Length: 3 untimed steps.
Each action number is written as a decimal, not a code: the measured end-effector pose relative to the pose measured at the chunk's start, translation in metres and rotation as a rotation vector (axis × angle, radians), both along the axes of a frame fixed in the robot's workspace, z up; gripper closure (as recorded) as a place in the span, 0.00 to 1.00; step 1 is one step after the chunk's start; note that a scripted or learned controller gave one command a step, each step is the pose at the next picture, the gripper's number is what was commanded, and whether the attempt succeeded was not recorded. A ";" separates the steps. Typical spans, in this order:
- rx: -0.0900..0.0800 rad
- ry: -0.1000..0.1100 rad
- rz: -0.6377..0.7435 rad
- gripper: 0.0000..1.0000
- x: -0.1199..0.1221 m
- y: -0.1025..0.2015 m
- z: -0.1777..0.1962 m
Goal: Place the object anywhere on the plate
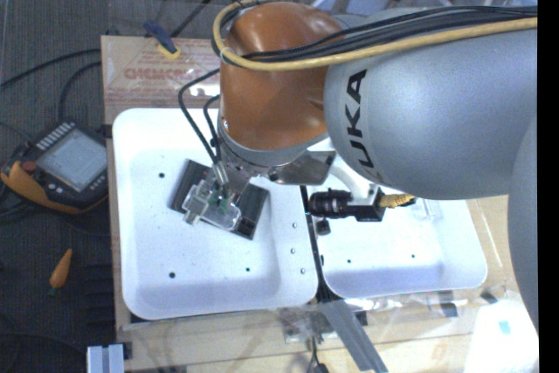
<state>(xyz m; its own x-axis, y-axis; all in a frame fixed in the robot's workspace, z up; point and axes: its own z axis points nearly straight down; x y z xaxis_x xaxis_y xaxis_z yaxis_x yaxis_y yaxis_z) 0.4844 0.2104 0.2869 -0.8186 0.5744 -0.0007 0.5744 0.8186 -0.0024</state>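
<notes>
White left bin [148, 275]; end effector [214, 203] low over a dark flat object [249, 210] near its middle. Cannot tell grip state, nor whether anything is held. Object looks rigid, thin, light; likely best pinched across its short edges. Plate not identified.

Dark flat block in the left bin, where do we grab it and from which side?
Take the dark block from straight above, across its narrow width, probably near its middle. It lies flat in the left bin, turned diagonally, long edges apart from the walls. The gripper hangs over that middle, hiding part of it.
</notes>
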 end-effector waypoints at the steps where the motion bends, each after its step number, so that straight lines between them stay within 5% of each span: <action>1: 0.003 0.002 0.580 1.00 -0.001 0.012 -0.035; 2: 0.003 0.000 0.763 1.00 0.065 0.022 -0.071; 3: 0.003 -0.003 0.618 1.00 0.069 0.023 0.121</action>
<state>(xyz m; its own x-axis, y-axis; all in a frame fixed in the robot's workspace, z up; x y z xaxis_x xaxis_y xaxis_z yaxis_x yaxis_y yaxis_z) 0.5530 0.2336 0.4084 -1.0000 -0.0066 -0.0022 -0.0066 1.0000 0.0015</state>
